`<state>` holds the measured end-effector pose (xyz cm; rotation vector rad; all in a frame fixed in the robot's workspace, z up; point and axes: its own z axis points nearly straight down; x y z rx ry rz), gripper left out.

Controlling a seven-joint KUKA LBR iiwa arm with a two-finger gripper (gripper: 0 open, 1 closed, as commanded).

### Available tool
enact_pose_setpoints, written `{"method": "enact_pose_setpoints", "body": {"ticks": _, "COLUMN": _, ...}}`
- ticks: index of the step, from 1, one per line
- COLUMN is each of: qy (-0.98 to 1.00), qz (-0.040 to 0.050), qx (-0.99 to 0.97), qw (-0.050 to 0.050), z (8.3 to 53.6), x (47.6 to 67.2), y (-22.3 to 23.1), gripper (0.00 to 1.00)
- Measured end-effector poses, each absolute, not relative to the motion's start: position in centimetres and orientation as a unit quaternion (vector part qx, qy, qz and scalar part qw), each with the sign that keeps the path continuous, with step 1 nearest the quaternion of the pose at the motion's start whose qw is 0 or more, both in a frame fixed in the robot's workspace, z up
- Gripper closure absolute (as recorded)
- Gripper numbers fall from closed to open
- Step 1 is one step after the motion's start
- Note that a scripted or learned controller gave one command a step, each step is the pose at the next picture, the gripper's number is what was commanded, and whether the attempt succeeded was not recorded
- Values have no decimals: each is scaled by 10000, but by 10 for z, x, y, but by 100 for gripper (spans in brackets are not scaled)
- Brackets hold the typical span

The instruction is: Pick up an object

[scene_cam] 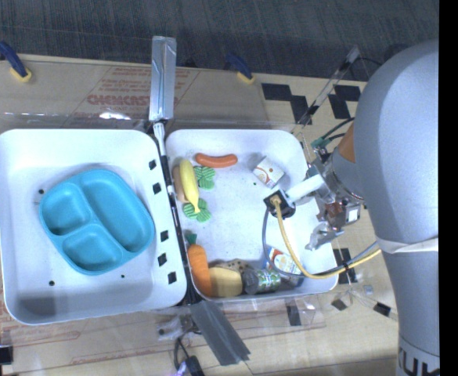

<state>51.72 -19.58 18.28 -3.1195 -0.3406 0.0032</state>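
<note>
**Gripper at the right rim, nearest target just left of it**

Camera view, live: my arm comes in from the right and bulks over the right bin's right wall. I make out the gripper low at that right rim, half lost among cable and metal bits, so I cannot tell how wide it is set, and I see nothing I could call held.

Now the relation that matters. The closest candidate is the small white carton, lying just left of the gripper and a little farther back, tilted on a diagonal. I judge a short move left and away would put me over it.

Other options sit well left: the sausage lies left-to-right along the far wall, and the banana runs near-to-far beside the divider. Along the near wall, the carrot and a cluttered pile crowd together, a poorer pick in my view. The blue tray rests in the left bin, well apart.
</note>
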Motion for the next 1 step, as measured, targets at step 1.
{"method": "enact_pose_setpoints", "body": {"ticks": 1, "qy": -1267, "qz": 15, "qx": -9919, "qw": 19, "z": 183, "x": 606, "y": -174, "gripper": 0}}
